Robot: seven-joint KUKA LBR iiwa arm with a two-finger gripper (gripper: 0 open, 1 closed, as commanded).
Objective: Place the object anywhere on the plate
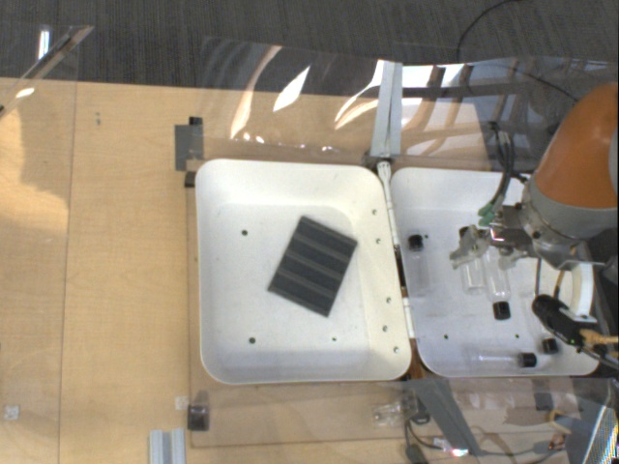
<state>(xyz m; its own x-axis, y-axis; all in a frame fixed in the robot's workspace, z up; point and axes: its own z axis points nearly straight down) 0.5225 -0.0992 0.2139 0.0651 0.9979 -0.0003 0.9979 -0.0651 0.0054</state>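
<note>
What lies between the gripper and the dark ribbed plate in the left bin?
In the camera view, between the gripper and the plate: a small black object, bare bin floor, and the bins' adjoining rims.

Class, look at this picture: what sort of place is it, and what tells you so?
Probably a robotics lab test bench: a robot arm reaches over two white bins, a clear screen stands behind them, and loose cables trail on the floor.

A dark grey plate (pixel 312 265) with ridged stripes is lying in the white left bin (pixel 232 346). The right bin (pixel 435 351) is showing white too, the tabletop (pixel 97 288) pale wood, and the arm's band (pixel 585 158) is glowing orange above grey.
</note>
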